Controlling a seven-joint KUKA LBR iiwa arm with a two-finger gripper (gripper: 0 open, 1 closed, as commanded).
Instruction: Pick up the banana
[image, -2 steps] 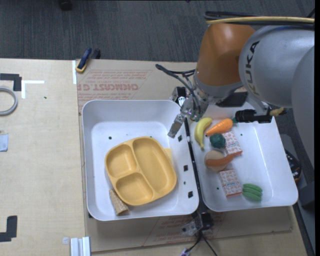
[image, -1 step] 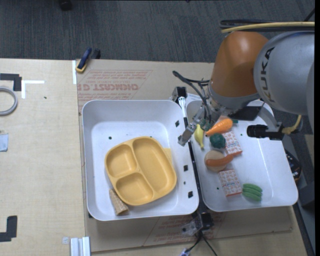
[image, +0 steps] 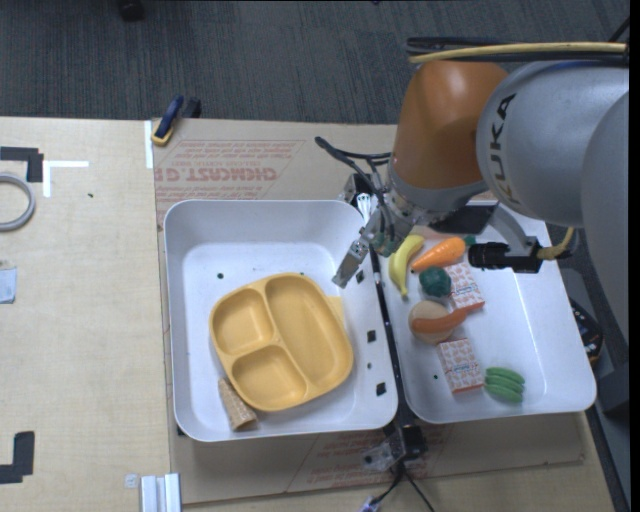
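The banana (image: 402, 264) is small and yellow. It lies at the near-left corner of the right bin (image: 556, 330), close to the divider between the bins, with a toy carrot (image: 438, 253) touching its right side. My gripper (image: 368, 262) hangs over that divider, just left of the banana. It is open. One grey finger (image: 350, 266) slants down-left over the left bin's edge, while the other is mostly hidden under the wrist beside the banana's upper end. Nothing is visibly clamped between the fingers.
The right bin also holds a teal ball (image: 435, 282), a tan and orange fruit (image: 436, 318), two red-and-white boxes (image: 461, 364) and a green piece (image: 504, 384). In the left bin (image: 172, 300) lie a yellow divided plate (image: 282, 340) and a brown piece (image: 237, 405).
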